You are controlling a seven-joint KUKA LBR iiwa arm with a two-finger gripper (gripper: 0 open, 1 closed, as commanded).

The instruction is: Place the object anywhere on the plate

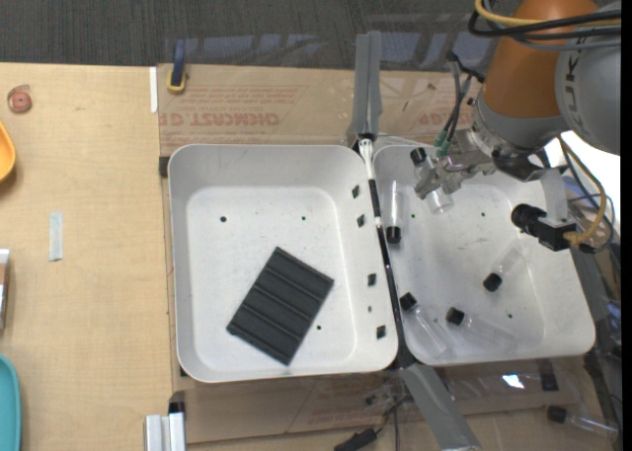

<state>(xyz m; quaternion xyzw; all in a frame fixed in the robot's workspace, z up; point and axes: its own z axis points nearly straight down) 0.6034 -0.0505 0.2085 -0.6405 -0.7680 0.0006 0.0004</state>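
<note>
A black ribbed rectangular plate (pixel 282 304) lies tilted on the floor of the left bin (pixel 197 271). Several clear vials with black caps lie in the right bin (pixel 563 326): one vial (pixel 391 210) along its left wall, another vial (pixel 502 269) near the middle, and two near the front edge (pixel 464 324). My gripper (pixel 434 190) hangs over the right bin's back-left part, well to the right of the plate. A small pale, glassy shape sits at its tip, too blurred to name.
A grey divider bar (pixel 367 94) runs between the bins at the back. Cardboard (pixel 257 104) lies behind the bins. A wooden table (pixel 79 242) at the left carries small items. Cables and a black fitting (pixel 541 224) hang off the arm over the right bin.
</note>
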